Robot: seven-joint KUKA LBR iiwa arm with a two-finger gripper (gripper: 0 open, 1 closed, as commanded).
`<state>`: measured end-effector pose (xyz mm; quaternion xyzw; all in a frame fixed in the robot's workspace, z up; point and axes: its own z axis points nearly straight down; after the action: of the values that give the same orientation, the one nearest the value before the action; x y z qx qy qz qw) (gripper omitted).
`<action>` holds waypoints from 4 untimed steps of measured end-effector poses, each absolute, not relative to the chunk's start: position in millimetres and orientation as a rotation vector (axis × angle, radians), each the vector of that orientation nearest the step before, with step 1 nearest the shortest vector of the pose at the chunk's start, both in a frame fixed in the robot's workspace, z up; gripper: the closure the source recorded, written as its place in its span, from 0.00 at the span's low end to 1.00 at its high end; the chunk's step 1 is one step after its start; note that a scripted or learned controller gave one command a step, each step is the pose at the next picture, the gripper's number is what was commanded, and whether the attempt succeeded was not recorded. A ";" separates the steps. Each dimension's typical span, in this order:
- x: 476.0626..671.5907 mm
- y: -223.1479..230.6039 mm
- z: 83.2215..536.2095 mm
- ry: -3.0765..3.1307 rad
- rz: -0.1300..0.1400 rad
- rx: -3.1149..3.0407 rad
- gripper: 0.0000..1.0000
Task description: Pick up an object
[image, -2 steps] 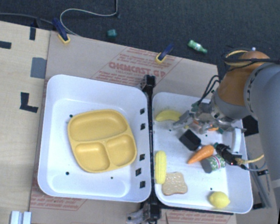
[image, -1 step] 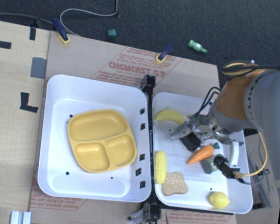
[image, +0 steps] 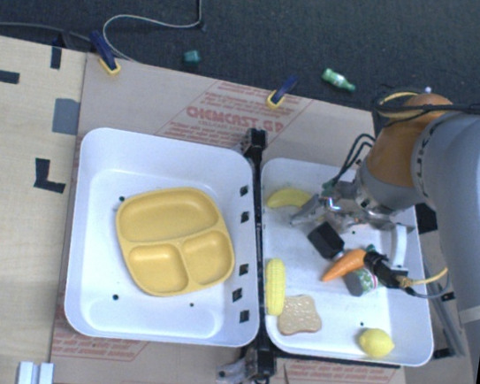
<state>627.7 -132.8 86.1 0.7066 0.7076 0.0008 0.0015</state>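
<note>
Tool (image: 331,211) low in right bin (image: 413,347), grip state unclear, one banana (image: 286,198), one carrot (image: 344,264), one corn cob (image: 274,286), one lemon (image: 376,342)

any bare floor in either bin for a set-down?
Left bin: bare strips on every side of the yellow tray, widest along the top and bottom walls. Right bin: small patch between cracker and lemon. Crowded under the gripper: banana, carrot, corn.

Right bin (image: 413,347) crowded: banana (image: 285,198), carrot (image: 345,263), corn (image: 274,286), cracker (image: 299,315), lemon (image: 376,342); open floor mid-bin.
</note>
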 end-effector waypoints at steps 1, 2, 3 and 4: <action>609.5 -131.9 86.4 2.219 0.002 2.216 0.00; 616.5 -132.5 86.0 2.221 0.001 2.220 0.00; 601.1 -127.6 86.5 2.218 0.002 2.217 0.00; 616.1 -128.9 86.1 2.221 0.001 2.220 0.00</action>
<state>616.1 -128.9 86.1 0.7070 0.7072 0.0005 0.0008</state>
